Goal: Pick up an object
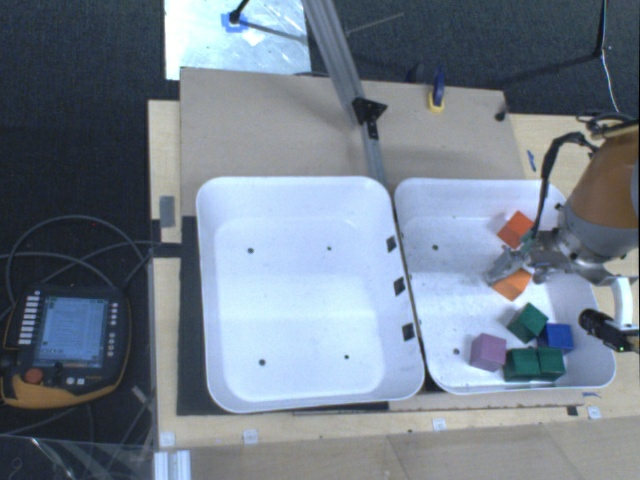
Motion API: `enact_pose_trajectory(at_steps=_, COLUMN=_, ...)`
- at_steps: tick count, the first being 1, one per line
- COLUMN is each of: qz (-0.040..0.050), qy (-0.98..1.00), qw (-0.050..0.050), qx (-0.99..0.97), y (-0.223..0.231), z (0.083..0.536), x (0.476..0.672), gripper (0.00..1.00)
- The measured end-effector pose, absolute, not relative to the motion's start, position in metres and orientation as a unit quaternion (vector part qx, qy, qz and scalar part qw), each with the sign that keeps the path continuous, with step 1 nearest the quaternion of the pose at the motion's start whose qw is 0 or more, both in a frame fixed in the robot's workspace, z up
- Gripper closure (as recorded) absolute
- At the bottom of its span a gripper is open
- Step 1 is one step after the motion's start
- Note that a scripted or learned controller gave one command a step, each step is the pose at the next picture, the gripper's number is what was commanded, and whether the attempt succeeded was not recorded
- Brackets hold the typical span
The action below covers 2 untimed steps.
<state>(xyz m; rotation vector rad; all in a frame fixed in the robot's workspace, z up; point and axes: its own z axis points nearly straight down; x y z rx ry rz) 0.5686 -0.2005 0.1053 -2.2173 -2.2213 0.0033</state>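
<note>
Arm (pixel 610 203) cut off at right edge; jaws' state unclear.

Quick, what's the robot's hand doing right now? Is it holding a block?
Hand: low in the right bin, right by two orange blocks. I cannot tell whether it holds one.

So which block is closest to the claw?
The lower orange block, right at the claw. The other orange block sits farther up the right bin.
</note>
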Motion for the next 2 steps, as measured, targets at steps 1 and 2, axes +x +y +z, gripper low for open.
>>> enact_pose_trajectory(at_steps=1, qz=-0.0011, qy=-0.709, qw=-0.002, qx=-0.706, y=-0.201, z=0.119, x=0.571, gripper=1.0)
enact_pose_trajectory(at_steps=2, qz=-0.0013, qy=-0.708, qw=-0.003, qx=-0.706, y=-0.201, z=0.163, x=0.568, gripper=1.0)
